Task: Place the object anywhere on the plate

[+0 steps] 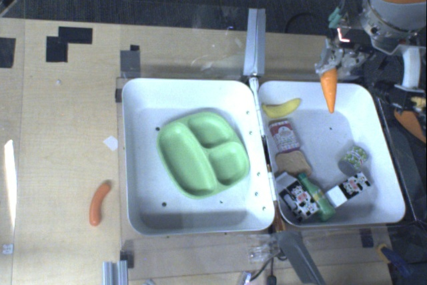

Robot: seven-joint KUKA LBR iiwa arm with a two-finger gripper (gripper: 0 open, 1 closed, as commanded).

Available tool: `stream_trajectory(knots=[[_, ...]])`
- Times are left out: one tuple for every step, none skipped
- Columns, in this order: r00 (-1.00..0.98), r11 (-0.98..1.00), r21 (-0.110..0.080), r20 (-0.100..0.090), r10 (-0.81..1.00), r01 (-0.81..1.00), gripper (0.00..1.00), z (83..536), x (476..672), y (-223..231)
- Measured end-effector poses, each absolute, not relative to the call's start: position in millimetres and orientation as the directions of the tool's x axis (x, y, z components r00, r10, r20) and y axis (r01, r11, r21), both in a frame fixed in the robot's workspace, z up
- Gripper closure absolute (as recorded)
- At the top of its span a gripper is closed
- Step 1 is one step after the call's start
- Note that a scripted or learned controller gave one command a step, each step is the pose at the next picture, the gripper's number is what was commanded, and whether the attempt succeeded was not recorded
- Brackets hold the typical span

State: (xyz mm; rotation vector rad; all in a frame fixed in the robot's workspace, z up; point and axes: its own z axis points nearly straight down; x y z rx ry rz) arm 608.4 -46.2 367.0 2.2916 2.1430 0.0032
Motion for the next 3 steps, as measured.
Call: stream_trajectory(knots=[[0.059, -0.059, 0.001, 0.001, 0.998, 0.998, 1.00, 248, 635.4, 53], [0.051, -0.051, 0.003, 0.001, 0.999, 0.999, 1.00, 209, 607.5, 102], [0.052, -0.052, 0.003, 0.001, 0.999, 0.999, 0.00, 209, 607.7, 102]])
